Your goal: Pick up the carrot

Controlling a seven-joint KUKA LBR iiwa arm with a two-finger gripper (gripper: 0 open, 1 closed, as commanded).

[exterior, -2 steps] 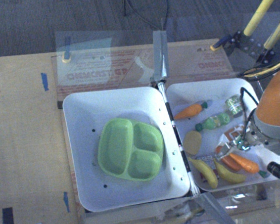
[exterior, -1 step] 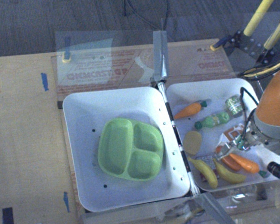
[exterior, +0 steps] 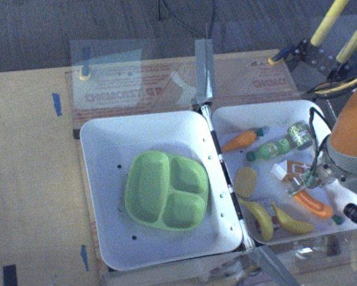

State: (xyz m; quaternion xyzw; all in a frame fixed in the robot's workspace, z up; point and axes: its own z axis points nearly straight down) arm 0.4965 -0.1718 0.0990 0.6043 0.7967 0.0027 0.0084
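carrot (exterior: 238,141), unreadable can (exterior: 299,135) label

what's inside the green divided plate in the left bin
The green plate sits in the left bin, and no item shows in any of its compartments. Whatever lies under the plate is covered.

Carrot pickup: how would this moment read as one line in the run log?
gripper: over right bin | target: carrot beside it, not lifted | second carrot: far corner
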